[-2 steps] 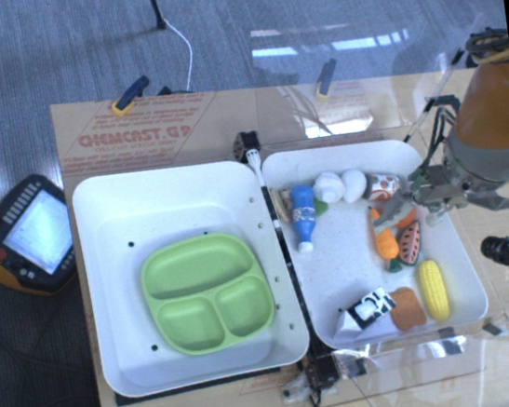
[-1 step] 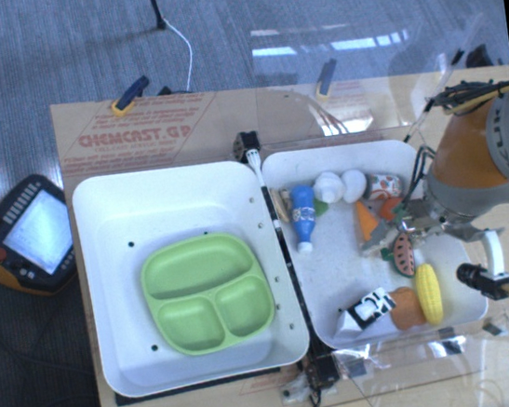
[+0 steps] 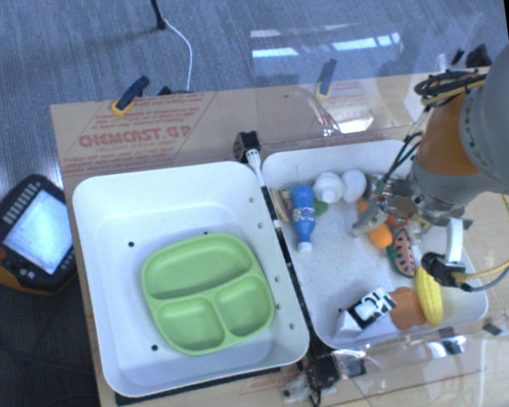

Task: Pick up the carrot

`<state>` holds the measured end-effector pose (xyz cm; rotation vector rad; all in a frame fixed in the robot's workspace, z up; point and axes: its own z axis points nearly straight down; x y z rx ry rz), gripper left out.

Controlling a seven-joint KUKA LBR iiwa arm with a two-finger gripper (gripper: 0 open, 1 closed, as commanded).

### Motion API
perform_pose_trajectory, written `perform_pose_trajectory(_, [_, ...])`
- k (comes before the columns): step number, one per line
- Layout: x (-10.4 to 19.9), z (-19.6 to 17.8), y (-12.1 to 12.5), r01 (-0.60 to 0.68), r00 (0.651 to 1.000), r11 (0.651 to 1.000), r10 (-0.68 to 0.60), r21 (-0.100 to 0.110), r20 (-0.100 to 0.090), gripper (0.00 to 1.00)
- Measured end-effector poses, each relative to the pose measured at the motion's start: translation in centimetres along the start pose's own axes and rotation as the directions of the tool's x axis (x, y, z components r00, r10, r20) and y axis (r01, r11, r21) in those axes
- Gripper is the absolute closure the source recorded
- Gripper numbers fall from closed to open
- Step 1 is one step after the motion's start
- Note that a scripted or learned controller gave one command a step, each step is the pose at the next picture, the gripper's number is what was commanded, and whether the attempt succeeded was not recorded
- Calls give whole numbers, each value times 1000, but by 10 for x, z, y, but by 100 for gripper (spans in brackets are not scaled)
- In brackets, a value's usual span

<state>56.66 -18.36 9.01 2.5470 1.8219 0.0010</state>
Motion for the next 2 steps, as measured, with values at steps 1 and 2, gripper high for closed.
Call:
perform_pose_trajectory(1, [1,-10,1,4,1000,1000,-4,-3,2,100])
perform_pose_trajectory(2, [38,-121,-57,-191,981,981,192,8,-3,100])
